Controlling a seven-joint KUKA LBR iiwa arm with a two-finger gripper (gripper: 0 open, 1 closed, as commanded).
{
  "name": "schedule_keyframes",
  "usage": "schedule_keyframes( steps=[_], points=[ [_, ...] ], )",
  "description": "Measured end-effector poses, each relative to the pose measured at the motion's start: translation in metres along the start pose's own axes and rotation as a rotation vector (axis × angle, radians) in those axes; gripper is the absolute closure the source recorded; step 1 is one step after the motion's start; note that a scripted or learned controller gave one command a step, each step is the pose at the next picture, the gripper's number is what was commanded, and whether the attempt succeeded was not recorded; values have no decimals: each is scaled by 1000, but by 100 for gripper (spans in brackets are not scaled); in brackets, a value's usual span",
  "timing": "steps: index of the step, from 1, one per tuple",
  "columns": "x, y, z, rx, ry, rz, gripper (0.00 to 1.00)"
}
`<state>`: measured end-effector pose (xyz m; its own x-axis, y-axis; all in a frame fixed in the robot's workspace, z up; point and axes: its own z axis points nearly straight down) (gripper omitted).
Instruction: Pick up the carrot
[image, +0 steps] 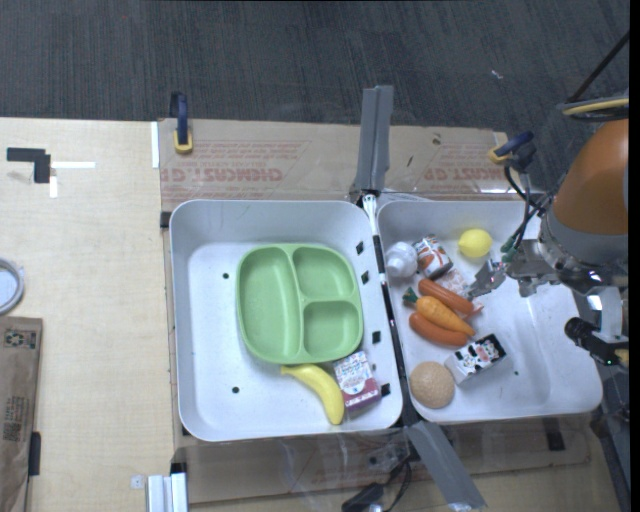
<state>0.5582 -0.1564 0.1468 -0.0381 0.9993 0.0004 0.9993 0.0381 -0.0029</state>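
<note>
- Camera view: the end effector (492, 277) hung low over the right bin (560, 400); whether it was released or clenched could not be told.
- Two carrots (445, 310) lay just to its left, touching one another, ungrasped.
- A lemon (475, 243) sat just beyond it.
</note>
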Motion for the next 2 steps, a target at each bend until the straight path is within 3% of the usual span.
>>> schedule_keyframes(
  steps=[1, 2],
  points=[
    [61, -20, 50, -14, -4, -41, 0],
    [62, -24, 47, 0, -1, -39, 100]
  ],
)
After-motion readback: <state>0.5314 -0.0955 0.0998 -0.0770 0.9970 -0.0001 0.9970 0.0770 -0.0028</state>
